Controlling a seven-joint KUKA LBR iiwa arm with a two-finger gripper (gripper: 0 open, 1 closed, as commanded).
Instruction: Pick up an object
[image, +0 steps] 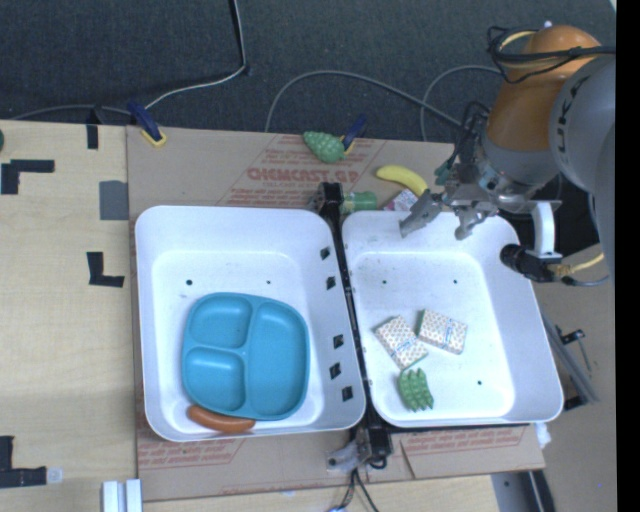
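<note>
Patterned packets (421, 335), two, plus a green toy (415, 389): candidates, all low in the right bin (520, 400), well below the gripper (442, 222).
Gripper hangs over the bin's upper rim, fingers spread wide, nothing between them. Best approach, I judge: travel down-view, centre over one packet's short axis, descend straight. The packets touch at a corner, so take the outer edge of the right one, lest the fingers wedge between them. Blue tray (245, 353) and sausage (221, 420) sit far left.
</note>
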